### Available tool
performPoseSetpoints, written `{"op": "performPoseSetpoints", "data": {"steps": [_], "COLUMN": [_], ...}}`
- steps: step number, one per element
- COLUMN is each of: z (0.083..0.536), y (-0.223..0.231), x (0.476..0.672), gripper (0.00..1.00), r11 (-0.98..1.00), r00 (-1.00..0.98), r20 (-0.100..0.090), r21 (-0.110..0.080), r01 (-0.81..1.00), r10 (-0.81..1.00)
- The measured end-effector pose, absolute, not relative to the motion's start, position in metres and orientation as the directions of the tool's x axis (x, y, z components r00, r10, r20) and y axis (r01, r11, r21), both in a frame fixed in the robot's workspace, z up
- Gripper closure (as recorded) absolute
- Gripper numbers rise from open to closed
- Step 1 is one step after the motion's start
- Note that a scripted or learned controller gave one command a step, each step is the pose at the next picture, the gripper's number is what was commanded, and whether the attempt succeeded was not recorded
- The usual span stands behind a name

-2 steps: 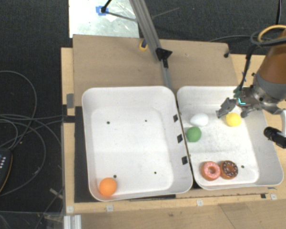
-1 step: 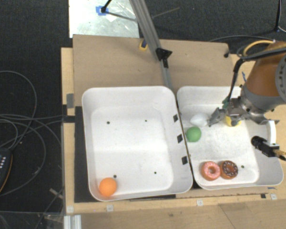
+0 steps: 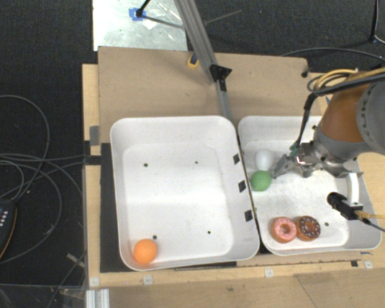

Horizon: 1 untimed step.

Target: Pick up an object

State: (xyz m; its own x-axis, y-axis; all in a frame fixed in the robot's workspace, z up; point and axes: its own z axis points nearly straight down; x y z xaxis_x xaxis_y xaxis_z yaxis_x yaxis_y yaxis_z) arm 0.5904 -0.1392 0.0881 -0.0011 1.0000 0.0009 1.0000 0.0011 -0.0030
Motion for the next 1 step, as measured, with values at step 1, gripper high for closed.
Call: {"op": "performPoseSetpoints", "data": {"steps": [1], "z": [0.1021], "y": [-0.1398], "x": [0.5923], "gripper": [1.0], "r11": [0.001], "r00": [-0.001], "r20": [0.0], "r21": [0.004], "r01": [1.0], "r10": [1.0]}}
